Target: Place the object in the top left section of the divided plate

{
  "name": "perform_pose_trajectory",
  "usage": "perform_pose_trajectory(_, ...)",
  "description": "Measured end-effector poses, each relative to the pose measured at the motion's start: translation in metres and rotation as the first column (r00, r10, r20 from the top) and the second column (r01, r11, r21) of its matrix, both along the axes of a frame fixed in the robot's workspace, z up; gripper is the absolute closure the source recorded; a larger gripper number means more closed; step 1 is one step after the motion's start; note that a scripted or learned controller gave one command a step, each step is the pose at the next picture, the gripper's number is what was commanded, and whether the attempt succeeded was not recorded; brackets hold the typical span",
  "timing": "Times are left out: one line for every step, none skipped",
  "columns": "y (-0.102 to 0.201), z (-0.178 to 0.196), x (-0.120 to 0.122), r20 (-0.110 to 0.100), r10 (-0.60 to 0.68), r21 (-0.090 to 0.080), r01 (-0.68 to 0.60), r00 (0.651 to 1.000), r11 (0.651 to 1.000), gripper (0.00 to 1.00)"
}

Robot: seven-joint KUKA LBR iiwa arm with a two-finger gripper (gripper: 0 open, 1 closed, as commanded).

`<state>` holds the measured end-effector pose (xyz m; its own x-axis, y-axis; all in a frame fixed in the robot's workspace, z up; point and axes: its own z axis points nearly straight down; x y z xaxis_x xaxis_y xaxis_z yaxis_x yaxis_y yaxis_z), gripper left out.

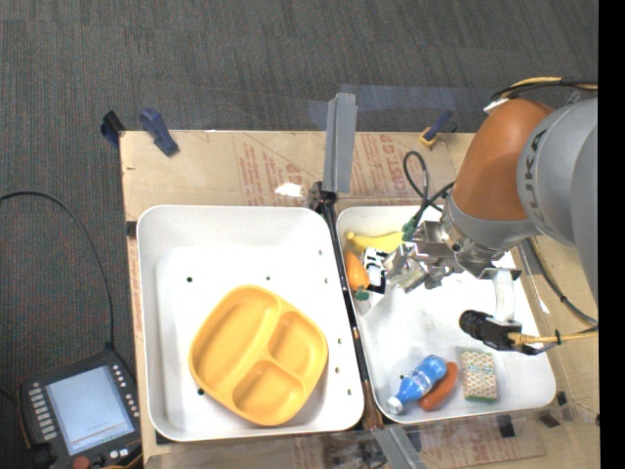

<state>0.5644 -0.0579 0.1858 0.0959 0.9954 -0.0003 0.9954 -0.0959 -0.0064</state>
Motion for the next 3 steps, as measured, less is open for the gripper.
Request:
perform_pose_trajectory(0.062, 0.0, -0.003, 0.002, 0.31, 0.002, -0.31, 0.951, 0.951, 1.0)
perform_pose_trajectory(0.135, 0.011, -0.034, 0.002, 0.493, 0.002, -0.493, 0.87, 0.87, 1.0)
perform_pose_trajectory(0.135, 0.011, -0.034, 0.003, 0.492, 0.002, -0.492, 0.871, 0.871, 0.0)
